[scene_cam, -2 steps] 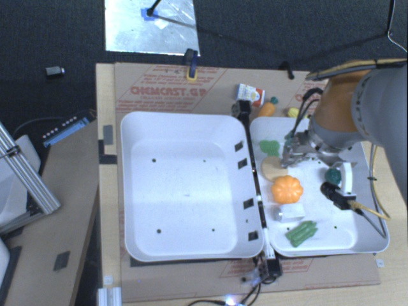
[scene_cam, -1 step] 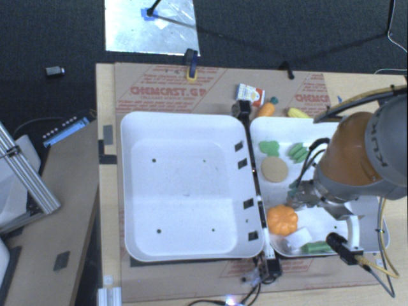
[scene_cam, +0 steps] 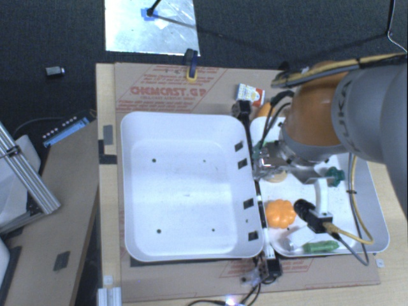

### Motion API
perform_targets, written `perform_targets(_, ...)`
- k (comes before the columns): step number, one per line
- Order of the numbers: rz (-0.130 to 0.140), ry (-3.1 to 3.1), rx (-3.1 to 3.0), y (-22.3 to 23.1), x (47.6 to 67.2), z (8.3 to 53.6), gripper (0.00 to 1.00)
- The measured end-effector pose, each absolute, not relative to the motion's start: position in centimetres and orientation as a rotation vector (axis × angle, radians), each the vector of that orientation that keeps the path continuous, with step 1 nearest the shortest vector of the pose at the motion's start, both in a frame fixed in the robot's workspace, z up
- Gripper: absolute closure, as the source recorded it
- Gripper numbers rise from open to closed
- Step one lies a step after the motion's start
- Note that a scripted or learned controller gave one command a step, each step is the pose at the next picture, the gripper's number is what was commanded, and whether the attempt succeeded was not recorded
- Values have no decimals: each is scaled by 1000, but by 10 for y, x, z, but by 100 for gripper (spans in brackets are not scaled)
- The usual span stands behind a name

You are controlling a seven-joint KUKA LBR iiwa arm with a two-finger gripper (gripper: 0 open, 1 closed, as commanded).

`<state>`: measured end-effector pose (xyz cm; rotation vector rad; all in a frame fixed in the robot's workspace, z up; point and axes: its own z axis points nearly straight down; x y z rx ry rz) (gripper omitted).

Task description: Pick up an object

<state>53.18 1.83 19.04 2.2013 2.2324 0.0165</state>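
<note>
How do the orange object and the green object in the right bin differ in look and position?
The orange object is rounded and bulky; the green object is long, thin and lies flat. The orange object sits close to the bin's left wall, beside the divider; the green object lies nearer the front edge, further right. Both rest in the right bin, apart from each other, near the arm's black cabling.

1 fixed camera looks down slantwise on both bins [scene_cam: 185,250].
</note>
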Motion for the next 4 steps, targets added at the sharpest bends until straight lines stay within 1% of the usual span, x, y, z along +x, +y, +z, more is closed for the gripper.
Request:
perform_targets(1,16,2218,2208,-8,558,332,100)
perform_targets(2,3,2236,2209,93,542,300,100)
perform_targets(3,4,2230,2211,87,544,312,100)
perform_targets(4,12,2223,2213,89,534,381,100)
